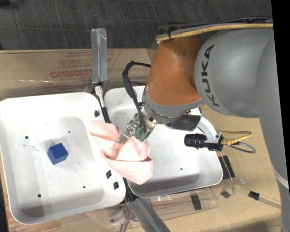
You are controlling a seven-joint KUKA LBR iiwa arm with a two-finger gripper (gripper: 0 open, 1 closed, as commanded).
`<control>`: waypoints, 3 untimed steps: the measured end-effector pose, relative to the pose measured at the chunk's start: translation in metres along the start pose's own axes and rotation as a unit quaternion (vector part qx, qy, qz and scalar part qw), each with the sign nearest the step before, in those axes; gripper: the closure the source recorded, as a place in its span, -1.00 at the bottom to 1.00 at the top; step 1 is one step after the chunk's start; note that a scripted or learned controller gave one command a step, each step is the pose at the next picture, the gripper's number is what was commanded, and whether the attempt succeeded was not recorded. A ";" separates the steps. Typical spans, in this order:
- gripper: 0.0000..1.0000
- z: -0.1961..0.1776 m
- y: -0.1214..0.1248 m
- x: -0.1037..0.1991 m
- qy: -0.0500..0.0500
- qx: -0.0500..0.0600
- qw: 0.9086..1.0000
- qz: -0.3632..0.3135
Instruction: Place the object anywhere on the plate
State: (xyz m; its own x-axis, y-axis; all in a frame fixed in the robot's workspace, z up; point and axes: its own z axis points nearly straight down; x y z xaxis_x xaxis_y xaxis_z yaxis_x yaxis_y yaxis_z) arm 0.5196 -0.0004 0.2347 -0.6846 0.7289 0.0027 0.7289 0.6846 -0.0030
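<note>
The cloth, pink and crumpled, lay draped over the shared rims of the two bins, its long axis running from the left bin's right edge down into the right bin's front-left corner. The gripper sat directly on the cloth's upper part, touching it. Whether it was clenched or released, I could not tell. A blue cube lay mid-left bin.

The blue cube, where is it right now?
The blue cube sits in the left bin, near its middle, well left of the pink cloth.
</note>
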 end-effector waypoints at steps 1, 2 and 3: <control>1.00 -0.004 0.014 0.041 -0.001 0.000 0.980 -0.201; 1.00 0.001 0.039 0.085 -0.001 0.000 0.919 -0.394; -1.00 0.001 0.039 0.085 -0.001 0.000 0.919 -0.394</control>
